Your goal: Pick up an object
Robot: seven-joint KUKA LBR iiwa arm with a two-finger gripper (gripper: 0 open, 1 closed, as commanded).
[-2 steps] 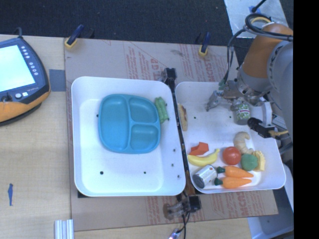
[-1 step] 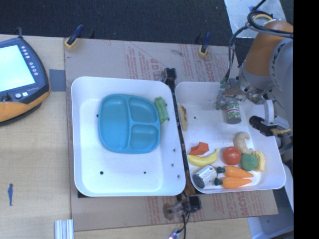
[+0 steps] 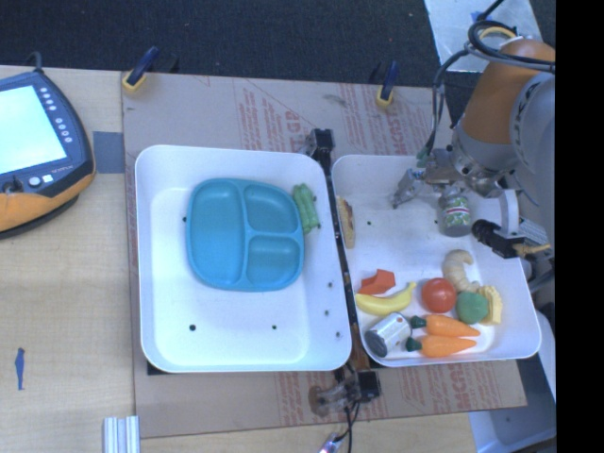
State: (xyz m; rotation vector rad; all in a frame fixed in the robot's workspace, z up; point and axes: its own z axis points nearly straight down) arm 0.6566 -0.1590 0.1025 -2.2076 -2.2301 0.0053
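At the bottom of the frame, low in the right bin (image 3: 528,347), lies a cluster of toy food: two orange carrots (image 3: 451,336), a small silver can (image 3: 387,331) on its side, a yellow banana (image 3: 385,301) and a red wedge (image 3: 377,280) just above it. To their right sit a red tomato (image 3: 438,294), a green piece (image 3: 473,307) touching a yellow piece (image 3: 492,302), and a pale beige piece (image 3: 459,264) just above them. A brown stick-like item (image 3: 346,222) lies along the bin's left wall.

The left bin (image 3: 160,328) holds a blue divided plate (image 3: 247,233), with a green vegetable (image 3: 306,207) touching the plate's upper right edge.

Higher in the right bin, the hand (image 3: 410,189) hangs over the white floor with its fingers spread a little; nothing sits between them. Just right of it stands a small jar (image 3: 455,213) with a green label, under the arm's wrist.

At the upper left, a tablet-like pendant (image 3: 38,154) in an orange casing rests on the tabletop (image 3: 57,300). Blue-and-yellow clamps (image 3: 140,69) grip the board's far edge.
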